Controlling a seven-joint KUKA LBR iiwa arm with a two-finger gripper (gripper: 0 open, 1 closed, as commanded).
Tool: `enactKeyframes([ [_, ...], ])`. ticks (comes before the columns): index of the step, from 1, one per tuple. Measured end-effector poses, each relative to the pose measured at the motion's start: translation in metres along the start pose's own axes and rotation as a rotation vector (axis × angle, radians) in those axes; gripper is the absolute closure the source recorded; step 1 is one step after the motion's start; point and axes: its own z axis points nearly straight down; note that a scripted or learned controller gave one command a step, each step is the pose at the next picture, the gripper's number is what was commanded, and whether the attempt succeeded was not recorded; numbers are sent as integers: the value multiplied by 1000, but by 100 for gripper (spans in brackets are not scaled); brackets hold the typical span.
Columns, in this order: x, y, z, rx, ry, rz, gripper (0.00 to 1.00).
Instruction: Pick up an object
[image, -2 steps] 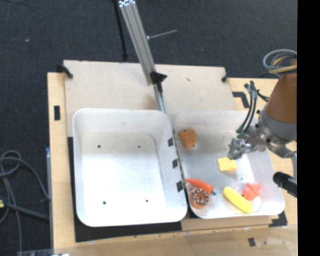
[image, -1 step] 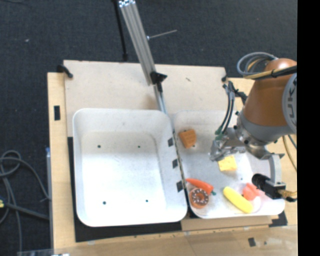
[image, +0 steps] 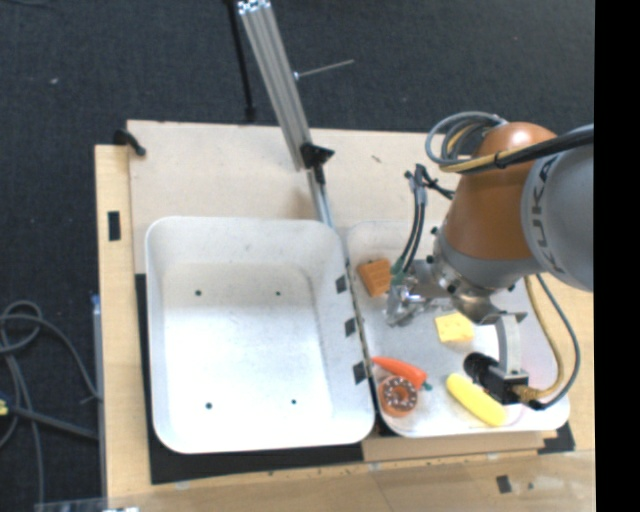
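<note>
The right bin holds several small things. An orange block lies near its left wall, and a yellow wedge sits in the middle. A yellow banana rests at the front, with an orange carrot with a green tip and a round brown-orange piece at the front left. My gripper hangs low over the bin floor, just below and right of the orange block and left of the yellow wedge. No object shows in its grasp.
The left bin stands beside the right one, and their walls meet at a ridge with black clips. A slanted metal pole rises behind the bins. The grey and orange arm covers the right bin's back part.
</note>
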Motion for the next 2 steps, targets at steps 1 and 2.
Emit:
enactKeyframes([
  [1,48,-5,8,0,0,0,100],
  [2,108,-17,5,2,3,-3,100],
])
